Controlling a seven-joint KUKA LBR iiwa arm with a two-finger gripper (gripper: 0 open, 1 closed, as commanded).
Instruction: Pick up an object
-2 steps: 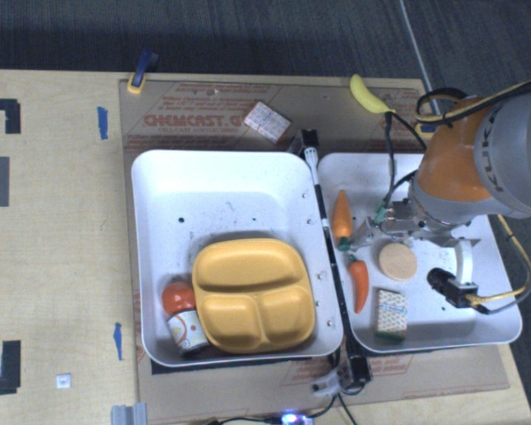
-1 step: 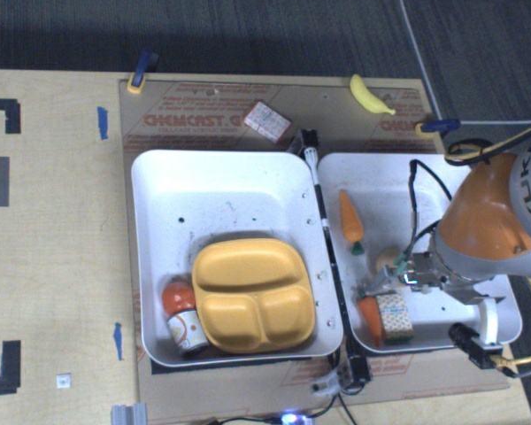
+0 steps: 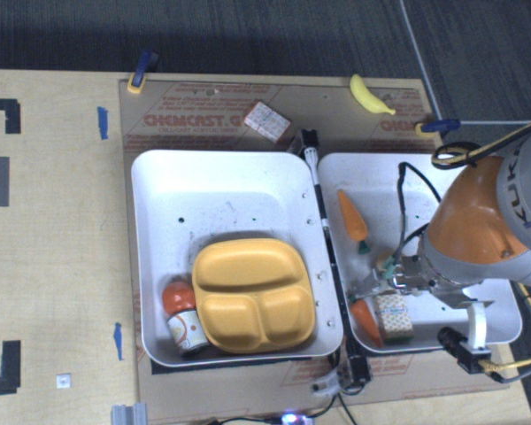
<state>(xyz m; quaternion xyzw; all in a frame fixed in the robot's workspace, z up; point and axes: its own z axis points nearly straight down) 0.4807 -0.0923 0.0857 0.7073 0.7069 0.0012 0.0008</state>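
Pale wood bench (image 3: 53, 264) — grey carpet (image 3: 248, 16)

One fixed camera looks down from above the bench at a slant, far enough back to take in both shallow white plastic bins side by side: the left bin (image 3: 159, 237) and the right bin (image 3: 504, 321). The tan wooden bench top (image 3: 53, 264) stretches to the left edge, and dark grey carpeted floor (image 3: 248, 16) runs along the top. The grey robot arm with its orange band (image 3: 473, 224) enters from the right.
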